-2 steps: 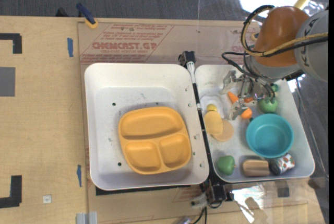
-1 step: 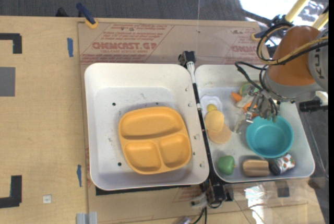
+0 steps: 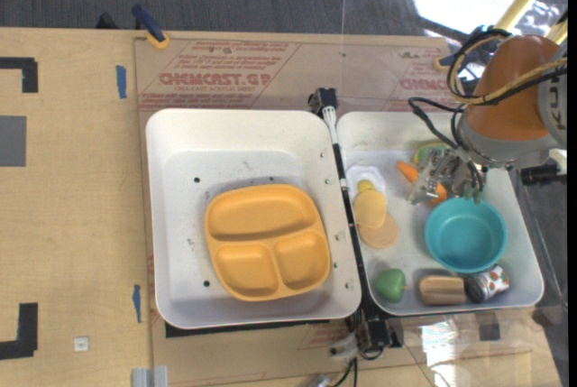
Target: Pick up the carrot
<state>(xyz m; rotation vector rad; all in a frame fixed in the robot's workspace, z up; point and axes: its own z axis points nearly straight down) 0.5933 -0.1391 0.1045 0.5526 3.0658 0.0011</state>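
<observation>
The small orange carrot (image 3: 408, 170) lies in the right white plastic bin (image 3: 532, 281), near its top. The grey metal gripper (image 3: 444, 180) hangs just beside it, right above a round blue bowl (image 3: 464, 234). I cannot tell how it is set. The left bin (image 3: 171, 160) holds a yellow divided tray (image 3: 268, 240).

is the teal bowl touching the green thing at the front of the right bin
Apart. The camera view shows bare white bin floor between the teal bowl and the green item, which lies nearer the front edge, beside the divider.
</observation>
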